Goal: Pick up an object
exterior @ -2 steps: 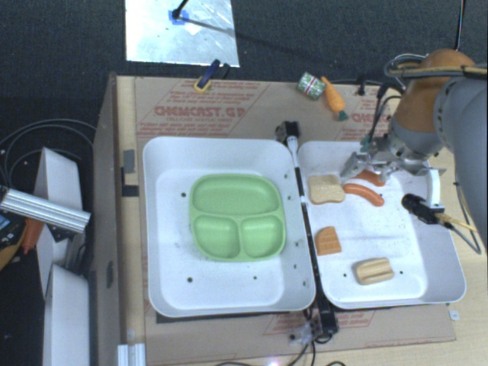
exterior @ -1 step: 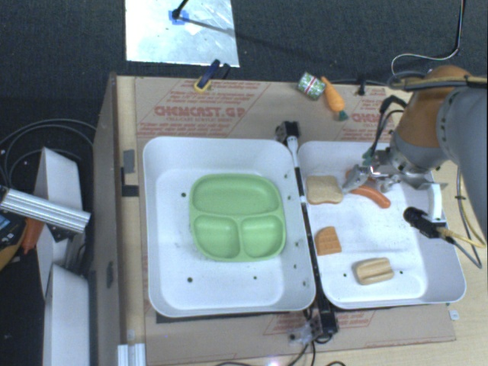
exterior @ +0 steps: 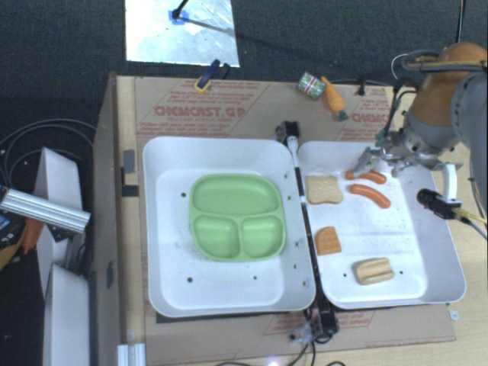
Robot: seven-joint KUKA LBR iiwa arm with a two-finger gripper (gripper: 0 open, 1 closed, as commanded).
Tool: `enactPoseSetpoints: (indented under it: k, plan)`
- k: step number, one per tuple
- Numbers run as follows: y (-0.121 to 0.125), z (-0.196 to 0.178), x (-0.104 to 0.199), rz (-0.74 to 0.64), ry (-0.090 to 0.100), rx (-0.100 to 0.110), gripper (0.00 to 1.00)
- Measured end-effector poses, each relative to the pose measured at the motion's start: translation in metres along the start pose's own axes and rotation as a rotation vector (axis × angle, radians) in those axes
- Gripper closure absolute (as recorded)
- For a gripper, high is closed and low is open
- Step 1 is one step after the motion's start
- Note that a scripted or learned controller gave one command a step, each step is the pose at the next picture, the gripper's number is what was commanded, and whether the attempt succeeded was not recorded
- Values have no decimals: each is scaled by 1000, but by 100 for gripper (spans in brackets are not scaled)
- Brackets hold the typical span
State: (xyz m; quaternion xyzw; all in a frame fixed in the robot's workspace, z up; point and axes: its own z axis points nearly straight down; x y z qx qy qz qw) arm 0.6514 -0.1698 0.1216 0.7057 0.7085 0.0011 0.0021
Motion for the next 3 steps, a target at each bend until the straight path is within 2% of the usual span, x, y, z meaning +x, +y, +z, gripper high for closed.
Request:
enactPoseSetpoints:
  k: [1, 2, 3]
  plan:
    - [1, 37, 2, -1, 0, 3, 0]
    - [7, 37, 35, 0, 1, 2, 0]
    - [8, 26, 34, -3, 0, -1, 100]
